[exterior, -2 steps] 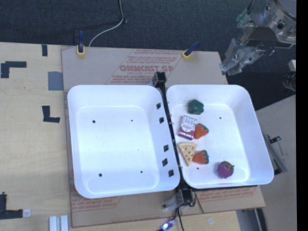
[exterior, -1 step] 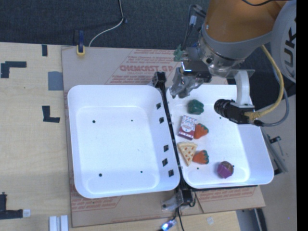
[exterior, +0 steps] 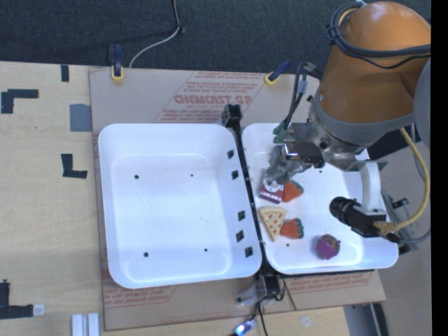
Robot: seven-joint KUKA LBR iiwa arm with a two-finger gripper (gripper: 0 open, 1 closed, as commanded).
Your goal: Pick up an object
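My hand (exterior: 278, 176) hangs low over the right bin (exterior: 350, 257), right above a small pink-and-white packet (exterior: 271, 192) near the divider; I cannot tell its grip. Beside it lie a strawberry (exterior: 292, 190), a waffle wedge (exterior: 271, 222), another strawberry (exterior: 292, 228) and a purple fruit (exterior: 327, 246). The left bin (exterior: 168, 201) sits on cardboard (exterior: 203, 96) over the wooden desk (exterior: 42, 208), with dark carpet (exterior: 84, 12) behind.

Pink-white packet (exterior: 271, 191), strawberries (exterior: 292, 227), waffle wedge (exterior: 271, 221), purple fruit (exterior: 327, 246), right bin (exterior: 364, 259)

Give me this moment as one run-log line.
gripper: low in right bin | over small purple-white item | grasp: unconfirmed | also: strawberries, waffle wedge, purple fruit
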